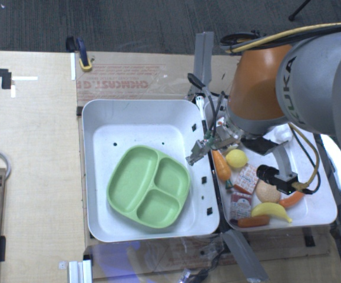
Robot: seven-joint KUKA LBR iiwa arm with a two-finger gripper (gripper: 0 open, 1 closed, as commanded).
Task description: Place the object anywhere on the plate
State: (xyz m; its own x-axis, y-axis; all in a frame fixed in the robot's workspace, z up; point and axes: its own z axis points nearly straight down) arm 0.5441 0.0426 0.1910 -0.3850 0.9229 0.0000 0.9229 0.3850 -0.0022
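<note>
Tool: my tool [201,151] hangs over the dividing rims between the two bins; from my seat I cannot tell how far its fingers are spread, and I see nothing between them.
Arm: the grey arm [320,78] carries letters I read as "KUKA", with an orange band [258,81] below.
Objects: an orange carrot [221,165] lies just beside the tool in the right bin [320,214], next to a yellow lemon [236,158]; a banana [272,210] and printed packets [245,184], too small to read, lie nearer the front wall.
Plate: a pale green three-compartment plate [149,186] sits in the left bin [93,175], open white floor behind it.
Writing: red mirrored print on the cardboard [126,78], not legible to me.
Bench: pale bench [29,158] lies open at left.
</note>
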